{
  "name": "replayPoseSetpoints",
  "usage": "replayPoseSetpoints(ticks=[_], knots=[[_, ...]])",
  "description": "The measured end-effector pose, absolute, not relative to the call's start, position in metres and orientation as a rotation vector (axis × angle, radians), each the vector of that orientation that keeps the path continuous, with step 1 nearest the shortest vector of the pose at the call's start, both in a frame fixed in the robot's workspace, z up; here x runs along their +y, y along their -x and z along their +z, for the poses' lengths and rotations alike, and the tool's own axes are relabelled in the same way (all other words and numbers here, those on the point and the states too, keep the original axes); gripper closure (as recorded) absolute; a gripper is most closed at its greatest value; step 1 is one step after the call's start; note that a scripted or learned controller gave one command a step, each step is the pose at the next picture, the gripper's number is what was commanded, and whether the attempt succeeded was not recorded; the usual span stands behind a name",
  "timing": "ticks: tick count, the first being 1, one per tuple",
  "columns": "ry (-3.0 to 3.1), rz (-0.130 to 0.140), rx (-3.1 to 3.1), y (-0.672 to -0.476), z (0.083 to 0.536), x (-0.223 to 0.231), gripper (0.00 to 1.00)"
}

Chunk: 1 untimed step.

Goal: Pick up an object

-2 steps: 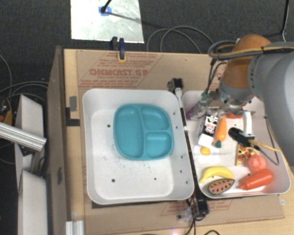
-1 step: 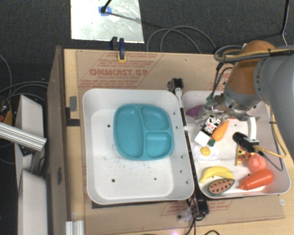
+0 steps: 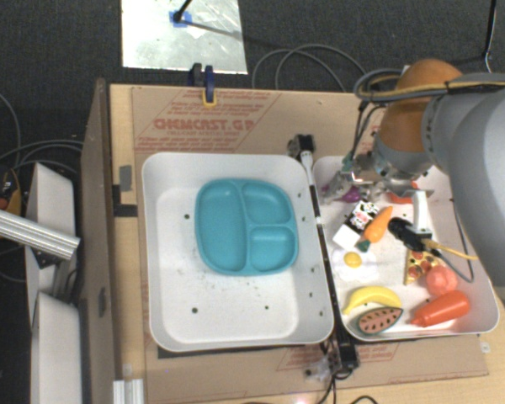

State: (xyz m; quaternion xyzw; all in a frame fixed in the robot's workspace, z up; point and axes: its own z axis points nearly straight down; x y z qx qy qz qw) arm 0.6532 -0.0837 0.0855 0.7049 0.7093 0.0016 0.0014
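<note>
While your arm reaches into the right bin (image 3: 486,310) at upper right of the frame, the gripper (image 3: 359,178) hangs above toys; you cannot tell its state.

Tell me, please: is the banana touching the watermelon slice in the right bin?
Touching. In the camera view the banana lies directly against the top edge of the watermelon slice at the near end of the right bin, with no white floor visible between them.

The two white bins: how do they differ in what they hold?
The left white bin holds one teal divided plate; the right white bin holds many small toy foods, such as a yellow banana and an orange carrot. The gripper is over the right bin, not the left. Both are shallow and white.
</note>
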Motion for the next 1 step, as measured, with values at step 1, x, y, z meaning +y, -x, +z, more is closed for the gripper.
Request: replayPoseSetpoints(ticks=[1], knots=[[-2.217, -0.004, 2.229, -0.6512, 0.0948, -0.086, 1.0]])
